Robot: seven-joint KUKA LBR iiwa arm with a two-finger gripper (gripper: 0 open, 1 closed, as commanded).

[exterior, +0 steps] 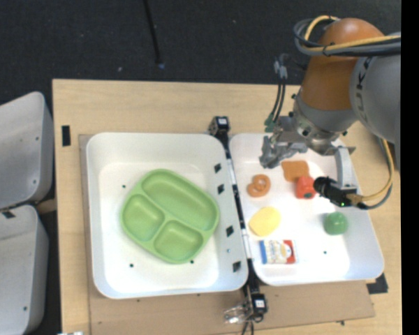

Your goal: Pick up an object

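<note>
The left bin holds a green divided plate. The right bin holds an orange ring, yellow piece, green ball and small carton, lying crosswise. Gripper: grip state unreadable.

1. You see the arm in smooth grey casing with a rounded orange band.
2. Yellow and black cables loop over it.
3. Your gripper is dull grey metal.
</note>
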